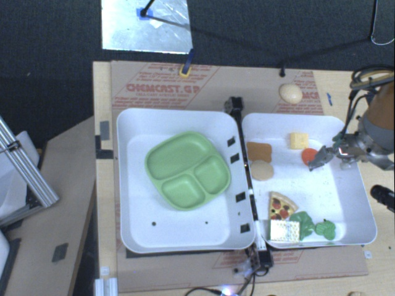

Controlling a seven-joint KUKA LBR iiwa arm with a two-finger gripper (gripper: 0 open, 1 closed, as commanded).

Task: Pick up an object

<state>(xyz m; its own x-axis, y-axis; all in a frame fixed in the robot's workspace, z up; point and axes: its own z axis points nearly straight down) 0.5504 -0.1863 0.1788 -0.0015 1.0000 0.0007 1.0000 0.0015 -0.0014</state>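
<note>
Hovering at the right rim of the right bin [355,193], end effector [323,158] just beside the small red-orange piece [309,156], probably lined up on it as the nearest thing to lift; nothing visible between the fingers, and whether spread wide or closed narrow cannot be told from this slant. Toy food gathered in the right bin, within easy reach: one yellow block [299,140], one brown toast slice [259,151], one pale round [262,171], one pizza slice [282,206], one speckled square [284,230], two leafy greens [313,225]. Left bin [133,125] holding one green divided tray [188,170], likely a drop-off spot. One cream egg [291,93] lying out on the tabletop [160,85], beyond both bins.
</note>
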